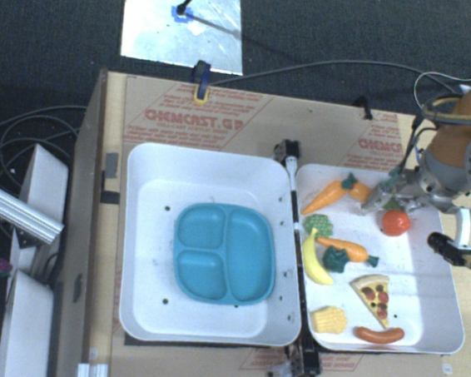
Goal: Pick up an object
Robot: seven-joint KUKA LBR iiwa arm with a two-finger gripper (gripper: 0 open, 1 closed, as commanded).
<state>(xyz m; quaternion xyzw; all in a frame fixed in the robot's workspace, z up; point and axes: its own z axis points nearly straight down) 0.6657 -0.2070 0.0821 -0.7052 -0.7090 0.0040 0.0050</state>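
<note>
Camera view: cardboard-covered tabletop [227, 111], dark carpet around. Left bin [221, 169] holds blue divided plate [224, 253]. Right bin [435, 280]: toy carrots, banana [316, 260], pizza slice [373, 294]. Claw [394, 196] beside tomato [396, 222], state unclear.

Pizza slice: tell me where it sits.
The pizza slice lies in the right bin, toward its front, between the banana and the sausage.

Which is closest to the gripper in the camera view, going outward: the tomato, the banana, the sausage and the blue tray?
From the gripper:
1. Tomato, right beside it, in the right bin.
2. Banana, at that bin's left wall.
3. Sausage, at that bin's near edge.
4. Blue tray, in the left bin.
</note>
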